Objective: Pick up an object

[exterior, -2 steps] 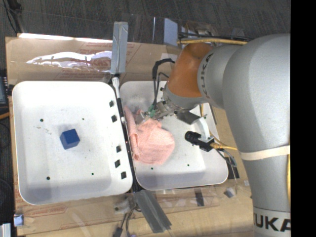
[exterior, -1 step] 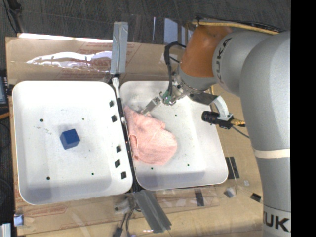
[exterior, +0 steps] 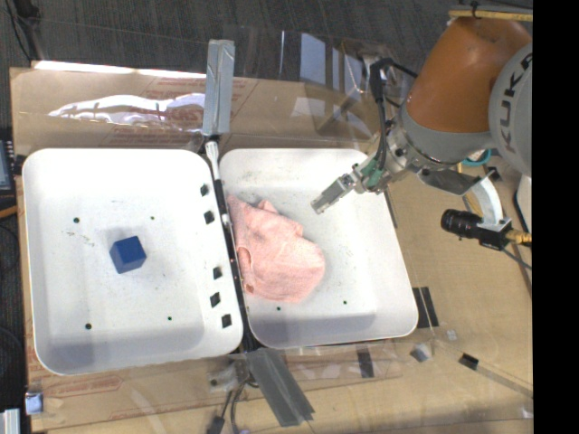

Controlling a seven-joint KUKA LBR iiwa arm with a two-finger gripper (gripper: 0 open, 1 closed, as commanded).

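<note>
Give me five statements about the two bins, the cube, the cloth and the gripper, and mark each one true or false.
1. The blue cube sits in the left bin. True.
2. The pink cloth lies in the same bin as the cube. False: it lies in the right bin, against the wall next to the left bin.
3. The gripper is above the right bin. True.
4. The gripper holds the cloth. False: it is apart from the cloth, to the upper right of it, with nothing in it.
5. The cube rests on the cloth. False: it stands alone on the bin floor.
</note>
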